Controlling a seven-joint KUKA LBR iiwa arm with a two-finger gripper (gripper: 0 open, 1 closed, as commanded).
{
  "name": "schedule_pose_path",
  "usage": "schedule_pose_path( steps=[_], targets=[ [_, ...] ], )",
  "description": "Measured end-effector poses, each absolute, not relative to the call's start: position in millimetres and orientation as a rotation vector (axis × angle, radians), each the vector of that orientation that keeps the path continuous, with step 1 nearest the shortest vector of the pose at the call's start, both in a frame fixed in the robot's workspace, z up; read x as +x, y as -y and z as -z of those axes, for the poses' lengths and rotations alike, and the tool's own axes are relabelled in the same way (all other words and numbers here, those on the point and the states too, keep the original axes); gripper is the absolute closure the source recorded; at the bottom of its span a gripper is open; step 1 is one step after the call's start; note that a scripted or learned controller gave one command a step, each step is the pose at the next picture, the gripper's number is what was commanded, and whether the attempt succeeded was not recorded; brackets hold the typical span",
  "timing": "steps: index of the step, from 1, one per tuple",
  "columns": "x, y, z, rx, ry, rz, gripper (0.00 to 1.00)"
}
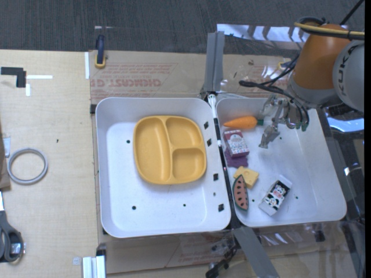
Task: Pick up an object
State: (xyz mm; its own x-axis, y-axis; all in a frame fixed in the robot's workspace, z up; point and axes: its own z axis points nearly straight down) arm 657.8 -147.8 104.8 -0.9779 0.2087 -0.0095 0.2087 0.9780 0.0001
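Camera view looks down at a slant on two shallow white bins set side by side. Left bin (116, 213) holds a yellow divided plate (170, 149) with three compartments, lying flat toward the bin's 12 o'clock half. Right bin (316, 178) holds the loose objects, all gathered on its 9 o'clock side. An orange carrot (240, 122) lies at about 10 o'clock in that bin, near the divider. Just below it stands a small pink-and-white carton (236, 143), resting on a purple piece (234, 158). At 7 o'clock sit a yellow cheese wedge (250, 177) and, touching the bin's left wall, a watermelon slice (240, 192). A black-and-white cow-print milk carton (275, 197) lies tilted at 6 o'clock, apart from the others.

From 2 o'clock the grey arm (348, 68) with its orange band (316, 54) reaches in over the right bin. Its gripper (268, 139) hangs near the bin's 12 o'clock end, just to the 3 o'clock side of the carrot and the pink carton, touching neither. Nothing lies between its fingers, which point down toward bare bin floor; whether they are spread or closed I cannot tell.

At 9 o'clock on the bench lie a grey tape ring (26, 165) and, at 7 o'clock, scissors (8, 242).
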Motion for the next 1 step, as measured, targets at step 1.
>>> schedule_pose_path(
  steps=[1],
  targets=[
    [657.8,147.8,-104.8,0.329,-3.115,0.001,0.00]
  ],
)
